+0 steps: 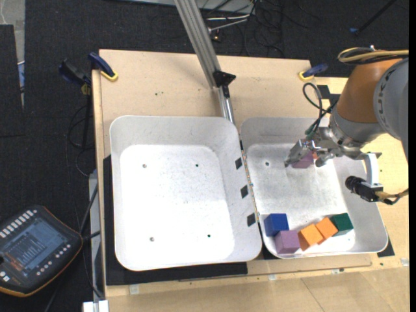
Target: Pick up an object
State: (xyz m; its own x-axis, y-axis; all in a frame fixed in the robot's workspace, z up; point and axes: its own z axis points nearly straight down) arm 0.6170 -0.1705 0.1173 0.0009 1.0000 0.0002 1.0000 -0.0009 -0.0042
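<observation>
My gripper (305, 158) hangs over the upper middle of the right bin (364, 194). A small mauve block (301, 164) shows between its fingers, and the gripper is shut on it. Whether the block touches the bin floor I cannot tell. Along the near edge of the same bin lie a blue block (276, 223), a purple block (287, 241), an orange block (312, 234) and a green block (340, 224), close together in a row.
The left bin (130, 174) sits beside the right one, with a raised rim between them. A metal pole (201, 38) slants down to the bench behind the bins. A teach pendant (32, 249) lies at the lower left, off the bench.
</observation>
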